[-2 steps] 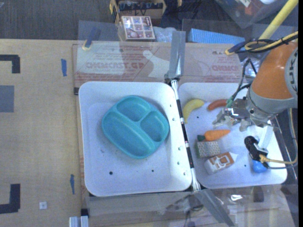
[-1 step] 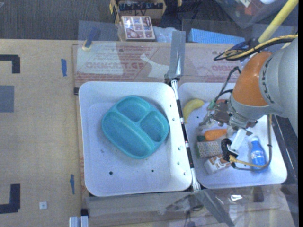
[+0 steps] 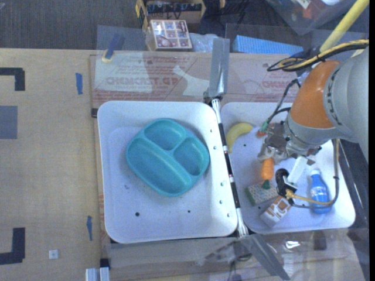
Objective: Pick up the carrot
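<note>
Gripper point(image 3: 274, 154) over the right bin point(image 3: 345, 215), can't tell grip state, w/ the carrot point(image 3: 267, 170) just below & touching its tip, yellow fruit point(image 3: 237, 133) to its left, blue bottle point(image 3: 318, 190) to its lower right.

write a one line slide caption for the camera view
Arm's pincer poised over the carrot in the right bin; blue plate in the left bin.

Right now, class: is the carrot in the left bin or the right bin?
In the right bin. The carrot lies on that bin's white floor, just under the arm's wrist, while the left bin holds a blue divided plate.
</note>
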Controlling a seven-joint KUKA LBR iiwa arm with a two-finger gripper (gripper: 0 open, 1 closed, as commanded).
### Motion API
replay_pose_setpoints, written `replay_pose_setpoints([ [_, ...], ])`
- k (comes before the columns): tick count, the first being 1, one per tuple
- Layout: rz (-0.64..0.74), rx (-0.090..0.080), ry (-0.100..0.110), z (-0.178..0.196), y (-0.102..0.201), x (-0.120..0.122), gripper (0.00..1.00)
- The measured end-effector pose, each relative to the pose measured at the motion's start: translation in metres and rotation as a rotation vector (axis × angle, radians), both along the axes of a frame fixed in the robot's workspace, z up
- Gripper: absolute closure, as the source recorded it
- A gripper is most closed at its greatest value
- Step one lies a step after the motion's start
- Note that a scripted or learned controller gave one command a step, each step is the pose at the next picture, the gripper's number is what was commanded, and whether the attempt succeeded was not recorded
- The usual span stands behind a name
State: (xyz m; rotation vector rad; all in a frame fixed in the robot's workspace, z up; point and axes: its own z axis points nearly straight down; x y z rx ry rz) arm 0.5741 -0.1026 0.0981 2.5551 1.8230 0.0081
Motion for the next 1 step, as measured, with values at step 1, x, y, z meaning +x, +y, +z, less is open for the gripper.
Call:
replay_pose_setpoints([
  [1,0.362,-0.003,0.004,0.1298,0.0012,-0.0078,1.00],
])
